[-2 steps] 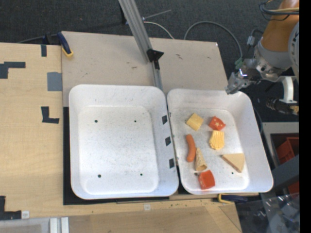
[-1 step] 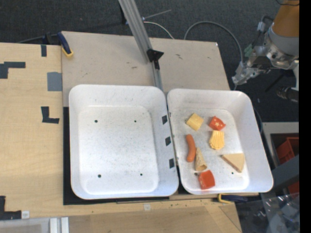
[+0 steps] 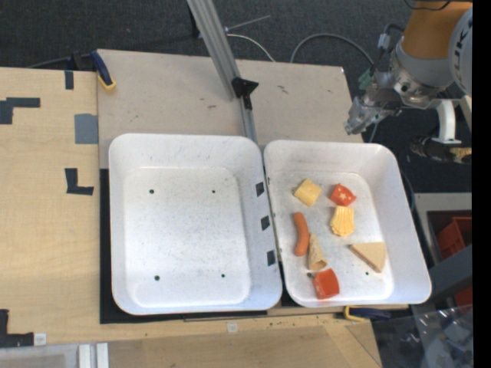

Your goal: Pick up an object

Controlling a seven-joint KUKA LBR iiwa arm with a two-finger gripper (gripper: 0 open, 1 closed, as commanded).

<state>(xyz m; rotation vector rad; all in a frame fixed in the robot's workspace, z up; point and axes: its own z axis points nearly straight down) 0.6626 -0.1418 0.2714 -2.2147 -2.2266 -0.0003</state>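
Red block (image 3: 326, 284) by right bin's (image 3: 399, 205) near rim | pincer (image 3: 360, 121) above far rim

The arm (image 3: 433, 29) comes in from the two o'clock corner, orange band bright above the grey wrist. It angles down toward eight o'clock, and the end effector (image 3: 360, 121) hangs at its tip, small and blurred, nothing visible in it.

White speckled bins (image 3: 184, 153), orange sausage (image 3: 301, 234), red tomato (image 3: 342, 195), yellow cheese (image 3: 308, 192)
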